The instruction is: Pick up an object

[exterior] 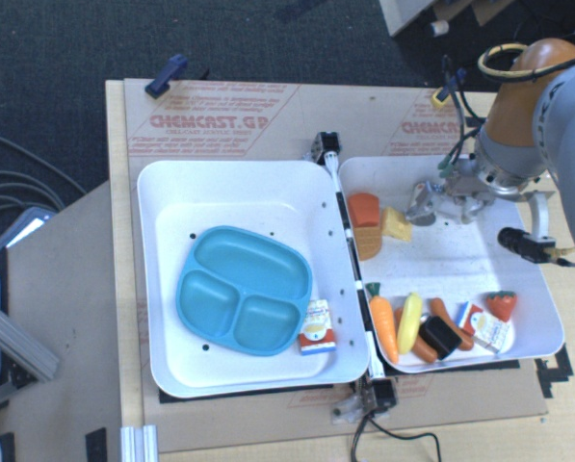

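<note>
Right bin, front edge: carrot, banana, sausage, black block, small carton, strawberry in a row. Further back by divider: orange block, bread, cheese wedge. Gripper low, just beside cheese wedge, holding nothing; finger spread can't tell. Left bin: blue tray w/ juice carton touching its corner.

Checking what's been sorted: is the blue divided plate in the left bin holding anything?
Empty. All three compartments of the blue plate show bare blue; the small carton lies beside it.
</note>
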Tool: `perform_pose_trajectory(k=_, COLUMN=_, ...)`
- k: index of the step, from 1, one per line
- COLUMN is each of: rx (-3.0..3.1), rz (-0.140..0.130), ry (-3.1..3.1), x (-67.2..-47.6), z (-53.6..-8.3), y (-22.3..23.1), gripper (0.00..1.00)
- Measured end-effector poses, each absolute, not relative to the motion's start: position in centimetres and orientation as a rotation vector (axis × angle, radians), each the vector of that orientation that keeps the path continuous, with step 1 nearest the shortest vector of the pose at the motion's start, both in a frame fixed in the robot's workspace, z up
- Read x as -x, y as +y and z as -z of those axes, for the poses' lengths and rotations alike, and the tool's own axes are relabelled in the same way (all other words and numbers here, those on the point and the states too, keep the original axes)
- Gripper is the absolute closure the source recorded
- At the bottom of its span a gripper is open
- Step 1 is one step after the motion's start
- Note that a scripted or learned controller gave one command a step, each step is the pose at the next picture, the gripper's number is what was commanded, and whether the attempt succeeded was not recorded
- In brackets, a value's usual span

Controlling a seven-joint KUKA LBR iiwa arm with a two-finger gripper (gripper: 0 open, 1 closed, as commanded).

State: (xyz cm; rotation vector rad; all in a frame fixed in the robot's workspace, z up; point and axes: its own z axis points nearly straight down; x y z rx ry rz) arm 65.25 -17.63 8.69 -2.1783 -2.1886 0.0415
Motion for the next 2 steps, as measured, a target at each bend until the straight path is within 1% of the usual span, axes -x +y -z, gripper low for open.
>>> perform_pose_trajectory(k=1, rx=2.222, rz=0.003, ry=-2.224, x=-60.36, z=-8.58, y=-10.87, gripper=0.0)
perform_pose_trajectory(k=2, rx=2.223, rz=0.002, ry=-2.223, x=-60.33, z=-9.49, y=-10.89, gripper=1.0)
